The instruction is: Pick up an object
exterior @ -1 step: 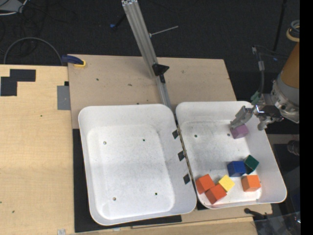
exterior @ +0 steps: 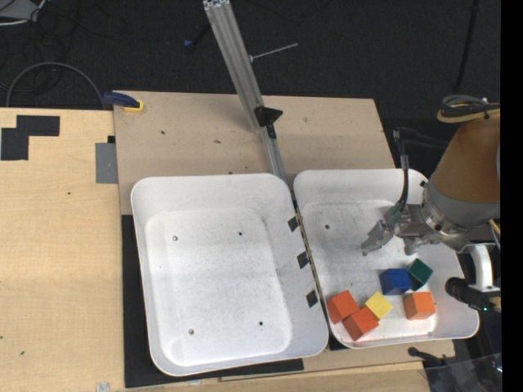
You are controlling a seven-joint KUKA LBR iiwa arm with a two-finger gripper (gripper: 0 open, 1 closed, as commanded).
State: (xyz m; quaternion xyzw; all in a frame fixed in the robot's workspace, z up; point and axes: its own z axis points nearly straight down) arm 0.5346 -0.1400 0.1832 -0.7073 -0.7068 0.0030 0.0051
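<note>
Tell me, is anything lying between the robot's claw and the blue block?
No. In the camera view, just bare white bin floor separates the gripper from the blue block.

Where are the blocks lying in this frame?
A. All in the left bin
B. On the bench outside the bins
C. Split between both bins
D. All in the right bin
D: the blocks sit clustered at the near end of the right bin, below the claw.

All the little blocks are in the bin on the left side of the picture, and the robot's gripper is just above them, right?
Not quite. The camera view shows the blocks in the right bin, not the left bin. The rest is right: the gripper hangs just above them.
</note>
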